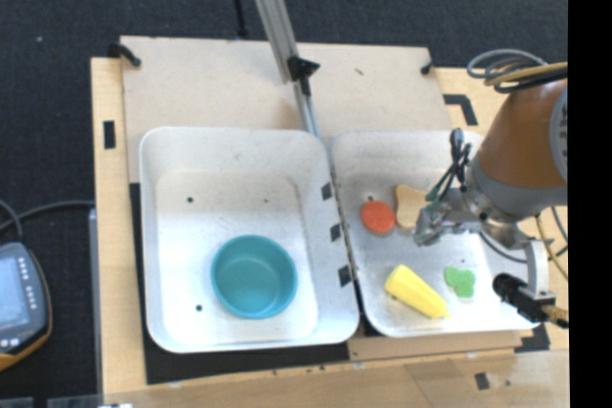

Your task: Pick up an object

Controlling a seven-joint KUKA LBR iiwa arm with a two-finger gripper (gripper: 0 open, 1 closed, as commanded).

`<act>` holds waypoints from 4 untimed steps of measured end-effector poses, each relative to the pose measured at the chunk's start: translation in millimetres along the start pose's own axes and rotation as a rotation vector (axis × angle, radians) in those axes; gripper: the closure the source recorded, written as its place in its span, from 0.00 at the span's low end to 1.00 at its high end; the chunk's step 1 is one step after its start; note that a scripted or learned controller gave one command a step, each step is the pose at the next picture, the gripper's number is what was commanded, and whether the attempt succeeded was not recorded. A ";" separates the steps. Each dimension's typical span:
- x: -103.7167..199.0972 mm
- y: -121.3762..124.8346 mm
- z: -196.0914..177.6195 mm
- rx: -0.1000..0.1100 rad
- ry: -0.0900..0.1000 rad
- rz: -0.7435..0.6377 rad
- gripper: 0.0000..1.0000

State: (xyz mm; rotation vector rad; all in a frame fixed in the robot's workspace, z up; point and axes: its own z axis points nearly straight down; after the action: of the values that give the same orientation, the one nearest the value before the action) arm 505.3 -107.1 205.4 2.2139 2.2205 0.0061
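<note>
The right bin (pixel 382 158) holds a round orange-red piece (pixel 379 217), a tan piece (pixel 409 203) just right of it, a yellow wedge (pixel 415 290) near the front, and a small green piece (pixel 461 281). My gripper (pixel 426 230) hangs low in this bin from the right, its tip beside the tan piece's lower right edge. Nothing is visibly between its fingers. The arm's orange band (pixel 521 139) covers the bin's right side.
A teal bowl (pixel 253 275) sits in the left bin (pixel 191 167) toward the front. A slanted metal pole (pixel 277 14) rises from behind the bins' shared wall. A handheld device (pixel 19 291) lies at the far left, off the bench.
</note>
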 end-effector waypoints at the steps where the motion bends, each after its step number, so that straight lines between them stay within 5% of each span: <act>1: -1.7 -3.9 -61.9 -0.003 -0.001 -0.001 1.00; 4: 127.0 33.4 -47.0 0.005 0.001 0.001 1.00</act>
State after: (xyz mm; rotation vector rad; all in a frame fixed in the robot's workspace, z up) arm 537.9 20.0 252.4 2.2177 2.2226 0.0010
